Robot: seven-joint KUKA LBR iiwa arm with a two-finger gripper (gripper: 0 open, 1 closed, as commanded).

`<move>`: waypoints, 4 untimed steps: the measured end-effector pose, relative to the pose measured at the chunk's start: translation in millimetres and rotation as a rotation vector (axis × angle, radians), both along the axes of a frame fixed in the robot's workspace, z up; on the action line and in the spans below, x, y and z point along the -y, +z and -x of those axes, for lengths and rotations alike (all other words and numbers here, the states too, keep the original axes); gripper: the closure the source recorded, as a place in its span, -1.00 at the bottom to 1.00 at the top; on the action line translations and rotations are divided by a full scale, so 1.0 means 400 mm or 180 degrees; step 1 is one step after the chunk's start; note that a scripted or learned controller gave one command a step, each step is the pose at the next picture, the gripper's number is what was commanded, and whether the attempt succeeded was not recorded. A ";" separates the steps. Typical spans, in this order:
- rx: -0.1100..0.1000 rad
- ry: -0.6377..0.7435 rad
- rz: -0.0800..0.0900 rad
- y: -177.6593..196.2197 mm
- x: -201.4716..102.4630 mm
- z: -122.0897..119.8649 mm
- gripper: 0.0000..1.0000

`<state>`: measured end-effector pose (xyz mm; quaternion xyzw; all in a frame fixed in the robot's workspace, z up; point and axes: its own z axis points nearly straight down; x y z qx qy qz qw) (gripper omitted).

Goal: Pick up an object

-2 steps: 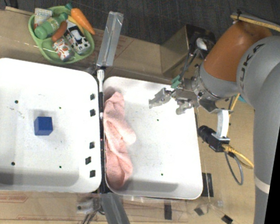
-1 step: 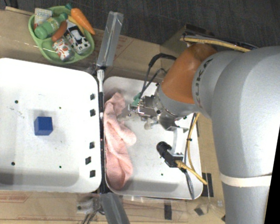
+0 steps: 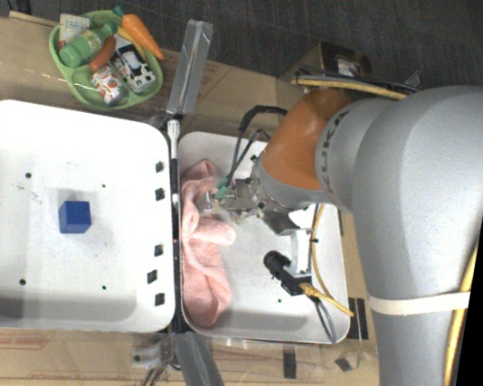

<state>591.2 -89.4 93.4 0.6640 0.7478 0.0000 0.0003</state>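
A pink cloth (image 3: 205, 247) lies crumpled along the left side of the right bin (image 3: 247, 324), stretching from near the bin's back toward its front. My gripper (image 3: 221, 197) hangs low over the upper part of the cloth, right at its surface, with the grey arm and orange band reaching in from the right. A blue cube (image 3: 75, 216) sits alone in the middle of the left bin (image 3: 10, 149), far from the gripper.
A green bowl (image 3: 65, 72) of toy food, including an orange carrot, stands on the bench behind the left bin. A grey metal divider (image 3: 189, 69) runs between the bins. The arm's bulk covers the right bin's right side.
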 end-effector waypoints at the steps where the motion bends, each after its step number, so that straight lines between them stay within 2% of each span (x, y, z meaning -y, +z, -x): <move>1: -0.0008 0.0018 -0.0005 0.023 -0.003 -0.001 1.00; 2: -0.0008 0.0017 -0.0002 0.023 -0.001 -0.001 -1.00; 3: -0.0010 0.0030 -0.0005 -0.004 0.026 -0.039 -1.00; 4: -0.0019 0.0048 -0.0007 0.018 0.023 -0.040 1.00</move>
